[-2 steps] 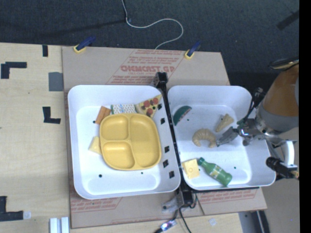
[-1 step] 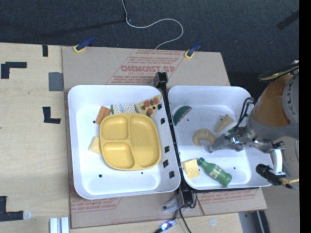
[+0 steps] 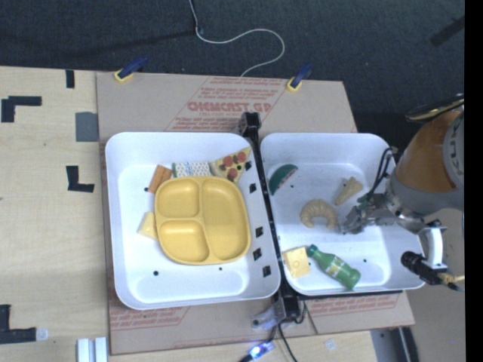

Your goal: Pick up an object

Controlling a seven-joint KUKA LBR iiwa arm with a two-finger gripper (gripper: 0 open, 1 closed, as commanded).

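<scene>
My gripper is low in the right bin, near its right side. It hovers just right of a tan croissant and below a pale bread piece. A green bottle lies on its side toward the front of the bin, with a yellow cheese block at its left end. A green and red watermelon slice sits near the bin's left wall. Nothing is seen held by the gripper.
The left bin holds a yellow divided plate, a pizza slice, an orange piece and a yellow wedge. A black divider runs between the bins. The arm's wrist overhangs the right bin's edge.
</scene>
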